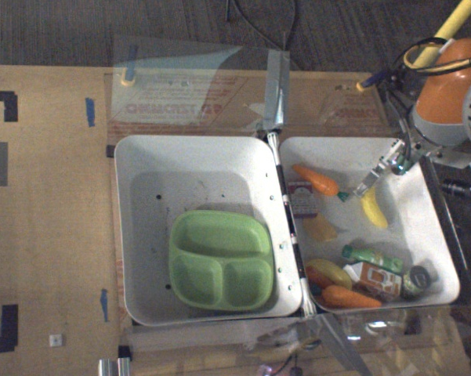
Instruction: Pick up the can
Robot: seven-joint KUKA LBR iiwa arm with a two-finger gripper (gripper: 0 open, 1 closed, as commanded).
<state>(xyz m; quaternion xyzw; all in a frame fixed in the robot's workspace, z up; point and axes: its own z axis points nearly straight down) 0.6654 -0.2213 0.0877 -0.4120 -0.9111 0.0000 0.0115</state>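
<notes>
A small can (302, 199) with a red and white label lies in the right bin (443, 233), tight against its left wall. My gripper (369, 182) hangs over the upper middle of that bin, slanting down and left from the orange-banded wrist (443, 100). Its tip is between the green end of an orange carrot (317, 181) and a yellow banana (374, 209), well to the right of the can. It grips nothing that I can see.
The right bin also holds a tan piece (322, 228), a green bottle (372, 257), a small carton (376, 277), a dark round object (418, 276), a yellow fruit (329, 271) and a second carrot (349, 296). A green divided plate (219, 258) sits in the left bin (141, 210).
</notes>
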